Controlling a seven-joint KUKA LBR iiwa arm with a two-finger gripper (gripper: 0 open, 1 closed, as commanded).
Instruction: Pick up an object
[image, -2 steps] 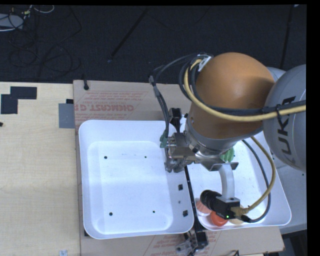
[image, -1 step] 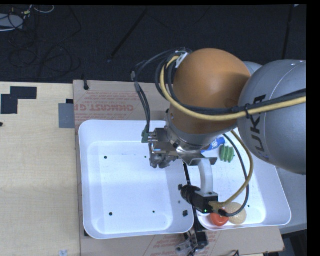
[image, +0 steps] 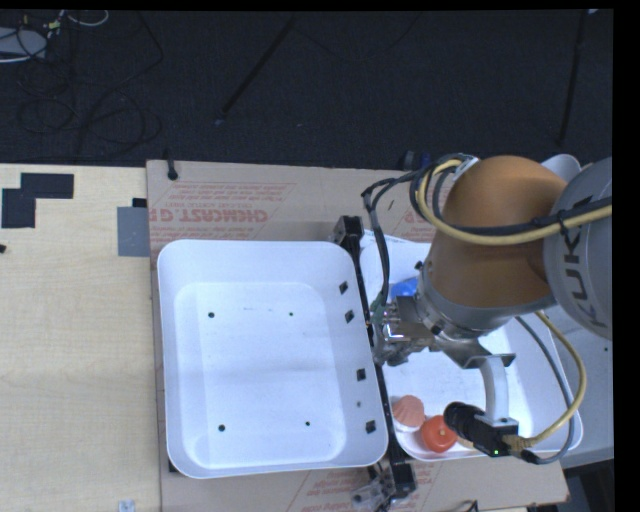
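Note:
In the right bin (image: 560, 440), the arm's big orange band (image: 495, 240) covers most of the floor. My gripper (image: 394, 330) pokes out below it as grey metal, close to the bin's left wall. A small blue object (image: 405, 290) lies just above the gripper, partly hidden by the arm. In the bin's near left corner a pale pink round object (image: 408, 409) touches a red-orange round object (image: 437, 433). Both lie well below the gripper and apart from it. Whether anything is in the gripper is hidden.
The left bin (image: 175, 300) is a white tray with a few dark dots on its floor. A black divider with clips (image: 365, 330) runs between the bins. A black connector with a green light (image: 482, 428) and yellow cables hang beside the red-orange object.

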